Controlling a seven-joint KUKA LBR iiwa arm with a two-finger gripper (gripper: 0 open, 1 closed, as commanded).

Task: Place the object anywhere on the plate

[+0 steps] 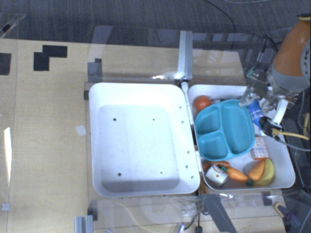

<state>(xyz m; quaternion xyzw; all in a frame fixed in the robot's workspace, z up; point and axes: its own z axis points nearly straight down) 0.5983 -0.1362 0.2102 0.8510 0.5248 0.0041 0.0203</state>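
Camera view: the gripper (262,102) hovers at the far right corner of the blue plate (226,130); I cannot tell its state. Candidates, a carrot (236,174) and banana (267,172), lie just beside the plate's near edge. Picking looks unstarted; next comes choosing one.

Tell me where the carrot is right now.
The carrot lies in the right bin, near its front edge, just below the blue plate, between a small metal can and the banana.
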